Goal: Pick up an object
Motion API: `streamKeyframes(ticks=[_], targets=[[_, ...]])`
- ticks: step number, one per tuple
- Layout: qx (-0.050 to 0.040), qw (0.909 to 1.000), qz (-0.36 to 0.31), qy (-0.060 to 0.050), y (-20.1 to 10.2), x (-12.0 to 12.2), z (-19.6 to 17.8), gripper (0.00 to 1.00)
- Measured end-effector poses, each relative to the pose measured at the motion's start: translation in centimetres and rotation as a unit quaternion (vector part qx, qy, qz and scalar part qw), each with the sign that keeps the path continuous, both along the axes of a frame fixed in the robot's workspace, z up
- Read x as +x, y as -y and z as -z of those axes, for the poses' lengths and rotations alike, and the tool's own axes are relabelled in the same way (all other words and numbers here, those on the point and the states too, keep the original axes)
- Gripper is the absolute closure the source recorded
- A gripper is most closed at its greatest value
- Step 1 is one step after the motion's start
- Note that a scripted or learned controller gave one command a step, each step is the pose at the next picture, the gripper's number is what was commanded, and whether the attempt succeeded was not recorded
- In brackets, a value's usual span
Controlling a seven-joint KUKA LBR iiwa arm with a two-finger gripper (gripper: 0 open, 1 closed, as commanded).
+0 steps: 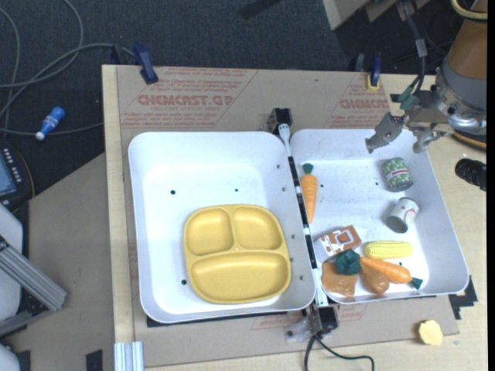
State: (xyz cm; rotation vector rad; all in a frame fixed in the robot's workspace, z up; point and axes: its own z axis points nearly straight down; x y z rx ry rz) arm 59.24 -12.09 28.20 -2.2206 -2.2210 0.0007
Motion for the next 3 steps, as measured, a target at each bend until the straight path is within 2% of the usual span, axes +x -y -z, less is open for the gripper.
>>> streamKeyframes(ticks=[1,2,3], targets=[[0.0009,1.0,0.006,-0.006,7.9,-9.3,9.1,0.0],[-0.0026,0.9999,0.001,0.01,2.4,-10.4,17.7,0.0],[-0.0041,1.0,0.001,0.006,9.4,-5.7,11.4,0.0]])
